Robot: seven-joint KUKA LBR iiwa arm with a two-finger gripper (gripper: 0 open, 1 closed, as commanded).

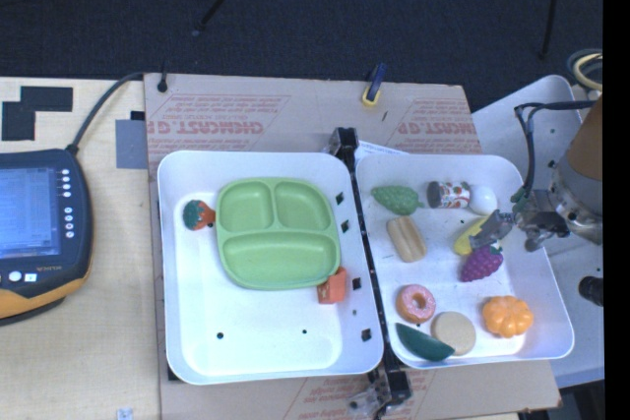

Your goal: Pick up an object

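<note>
Right white bin (551,339) holds the candidate objects. Purple plastic grape bunch (481,263) lies just beside a yellow banana-like piece (469,237). Tan bread roll (406,238) lies below a green leafy vegetable (396,200). Small red-and-white can (449,195) on its side, touching a white egg-like piece (483,201). Pink frosted donut (415,303), beige round cookie (454,330), dark green wedge (424,343), orange pumpkin (507,316) sit along the near edge.

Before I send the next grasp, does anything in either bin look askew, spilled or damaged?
Nothing looks spilled or broken. The one oddity: a small orange block sits tipped against the lower right corner of the green divided plate in the left bin. The right bin's toy foods lie loosely scattered, and the gripper hovers over the purple grapes.
</note>
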